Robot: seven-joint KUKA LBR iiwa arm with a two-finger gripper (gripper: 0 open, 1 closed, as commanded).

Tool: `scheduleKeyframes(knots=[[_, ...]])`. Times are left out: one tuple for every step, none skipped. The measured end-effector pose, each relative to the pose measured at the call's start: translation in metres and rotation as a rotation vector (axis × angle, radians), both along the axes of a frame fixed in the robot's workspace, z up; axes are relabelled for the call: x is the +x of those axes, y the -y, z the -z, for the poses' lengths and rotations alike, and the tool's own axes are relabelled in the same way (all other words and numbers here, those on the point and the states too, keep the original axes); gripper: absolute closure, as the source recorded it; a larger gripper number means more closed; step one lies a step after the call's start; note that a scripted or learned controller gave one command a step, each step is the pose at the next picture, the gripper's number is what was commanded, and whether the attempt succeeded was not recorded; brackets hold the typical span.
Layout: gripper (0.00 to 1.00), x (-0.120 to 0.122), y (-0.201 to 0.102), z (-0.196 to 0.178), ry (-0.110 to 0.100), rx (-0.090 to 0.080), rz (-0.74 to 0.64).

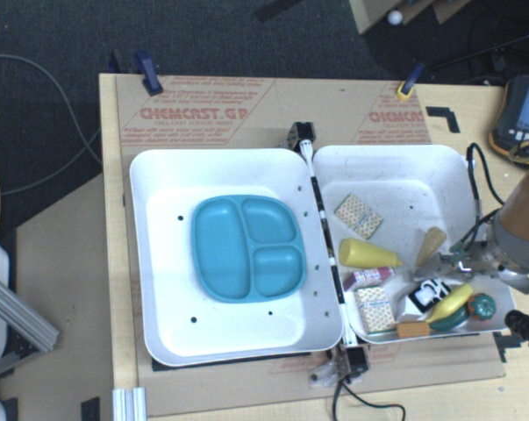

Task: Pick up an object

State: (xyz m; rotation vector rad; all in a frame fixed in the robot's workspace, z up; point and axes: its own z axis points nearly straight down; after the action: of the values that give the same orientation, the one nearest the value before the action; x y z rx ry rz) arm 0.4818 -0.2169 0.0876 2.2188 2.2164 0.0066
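Note:
The right bin point(396, 163) holds several small objects. A patterned square packet point(359, 215) lies near its middle, with a yellow cone point(368, 254) just below it. A tan piece point(431, 244) sits further right. Along the front edge lie a pink-labelled item point(369, 277), a second patterned packet point(375, 307), a black and white object point(426, 295), a yellow banana point(450, 302), a green ball point(482, 306) and an orange stick point(413, 329). My gripper point(461, 264) hangs low at the bin's right side, just above the banana and right of the tan piece.
The left bin point(159, 182) holds a blue divided plate point(246, 246). The grey arm point(518, 226) enters from the right over the right bin's rim. A black clip point(301, 133) sits at the back where the two bins meet.

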Motion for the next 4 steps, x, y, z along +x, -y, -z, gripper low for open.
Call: scheduleKeyframes(knots=[[0.0,0.078,-0.01,-0.129,-0.003,-0.001,-0.003],[0.0,0.083,-0.095,-0.058,-0.009,0.003,-0.003],[0.0,0.076,-0.064,0.001,-0.01,0.001,0.0],[0.0,0.147,-0.086,0.003,-0.006,0.001,-0.003]])
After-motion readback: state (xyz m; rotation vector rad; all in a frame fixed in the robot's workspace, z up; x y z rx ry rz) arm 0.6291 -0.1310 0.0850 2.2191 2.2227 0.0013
